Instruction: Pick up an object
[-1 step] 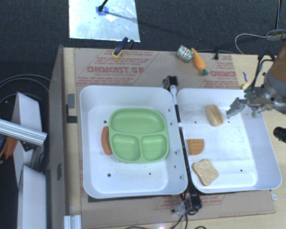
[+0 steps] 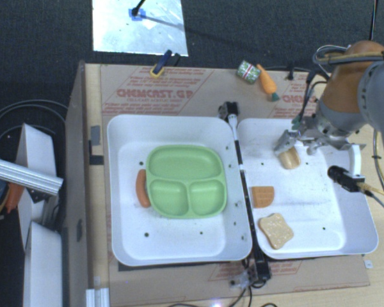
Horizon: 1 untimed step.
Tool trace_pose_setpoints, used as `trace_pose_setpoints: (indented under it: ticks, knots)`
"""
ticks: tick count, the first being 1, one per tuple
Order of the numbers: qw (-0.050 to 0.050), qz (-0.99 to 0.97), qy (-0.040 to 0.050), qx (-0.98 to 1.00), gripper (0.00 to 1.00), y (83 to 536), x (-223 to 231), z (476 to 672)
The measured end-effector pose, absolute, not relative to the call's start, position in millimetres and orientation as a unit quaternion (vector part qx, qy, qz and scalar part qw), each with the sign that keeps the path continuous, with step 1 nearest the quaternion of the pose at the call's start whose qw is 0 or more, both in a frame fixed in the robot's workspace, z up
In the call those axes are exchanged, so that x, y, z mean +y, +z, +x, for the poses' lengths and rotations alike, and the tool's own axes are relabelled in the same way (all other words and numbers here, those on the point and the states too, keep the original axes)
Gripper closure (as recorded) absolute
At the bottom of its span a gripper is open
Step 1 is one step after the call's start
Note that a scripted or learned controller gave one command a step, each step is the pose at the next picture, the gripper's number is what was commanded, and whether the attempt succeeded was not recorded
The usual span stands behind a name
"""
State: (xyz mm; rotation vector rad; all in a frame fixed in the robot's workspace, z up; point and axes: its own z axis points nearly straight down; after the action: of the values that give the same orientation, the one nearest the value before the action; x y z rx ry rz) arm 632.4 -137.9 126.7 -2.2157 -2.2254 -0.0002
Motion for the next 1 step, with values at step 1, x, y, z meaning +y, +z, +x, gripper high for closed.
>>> trace_pose_setpoints:
  ticks: [1]
  knots:
    - [-0.001,-0.707,-0.0002,-0.708,0.0,84.5,-160.5,644.9]
